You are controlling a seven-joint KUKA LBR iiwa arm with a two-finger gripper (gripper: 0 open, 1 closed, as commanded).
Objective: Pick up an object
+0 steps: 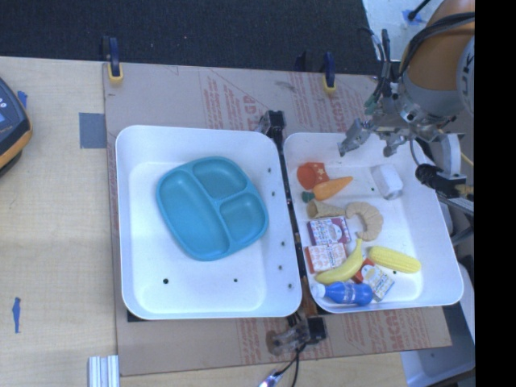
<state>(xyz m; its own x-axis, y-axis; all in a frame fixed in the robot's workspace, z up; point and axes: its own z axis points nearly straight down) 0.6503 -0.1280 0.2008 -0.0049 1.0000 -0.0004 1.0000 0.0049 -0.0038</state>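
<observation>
One open, empty claw (372, 138) hangs above-right of the orange plastic carrot (332, 188); best to centre over it, then descend squarely.

The grey arm reaches in from the right edge, its orange band showing at the upper right corner. Its wrist angles down and leftward, ending in the hand (372, 138), whose two fingers are spread apart, holding nothing.
</observation>
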